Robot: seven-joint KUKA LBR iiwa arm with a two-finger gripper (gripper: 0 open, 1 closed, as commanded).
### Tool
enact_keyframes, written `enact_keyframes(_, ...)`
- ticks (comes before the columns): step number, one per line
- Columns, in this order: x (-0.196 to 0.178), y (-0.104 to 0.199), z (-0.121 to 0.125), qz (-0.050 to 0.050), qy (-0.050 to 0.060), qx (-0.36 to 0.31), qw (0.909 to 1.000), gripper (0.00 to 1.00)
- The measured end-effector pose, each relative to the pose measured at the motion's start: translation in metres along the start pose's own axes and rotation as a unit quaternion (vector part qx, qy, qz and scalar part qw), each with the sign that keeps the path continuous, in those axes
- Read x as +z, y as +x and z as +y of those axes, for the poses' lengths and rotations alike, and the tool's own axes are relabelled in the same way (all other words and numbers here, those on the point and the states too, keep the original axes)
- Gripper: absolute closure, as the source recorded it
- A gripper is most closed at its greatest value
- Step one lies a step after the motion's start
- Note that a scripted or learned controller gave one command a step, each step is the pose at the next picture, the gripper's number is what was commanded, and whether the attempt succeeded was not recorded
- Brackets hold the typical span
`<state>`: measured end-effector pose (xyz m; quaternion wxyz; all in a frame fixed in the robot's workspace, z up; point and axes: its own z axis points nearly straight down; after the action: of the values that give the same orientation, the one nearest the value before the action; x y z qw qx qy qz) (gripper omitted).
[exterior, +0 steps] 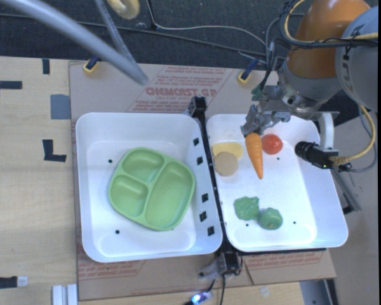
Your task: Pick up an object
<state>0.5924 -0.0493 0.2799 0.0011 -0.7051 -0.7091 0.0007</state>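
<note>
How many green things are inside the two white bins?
3. A green divided plate lies in the left bin. Two small green pieces, one beside the other, lie near the front of the right bin. The arm may hide more.

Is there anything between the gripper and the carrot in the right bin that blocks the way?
Nothing visible blocks it. The gripper is directly at the top end of the carrot in the right bin. The red tomato lies close beside the carrot on its right, and the yellow piece on its left, so both may be nudged.
</note>
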Motion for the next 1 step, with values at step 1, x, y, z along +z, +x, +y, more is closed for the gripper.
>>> enact_keyframes(1,0.0030,0.0526,0.0068,0.000,-0.001,0.000,1.0000,1.00)
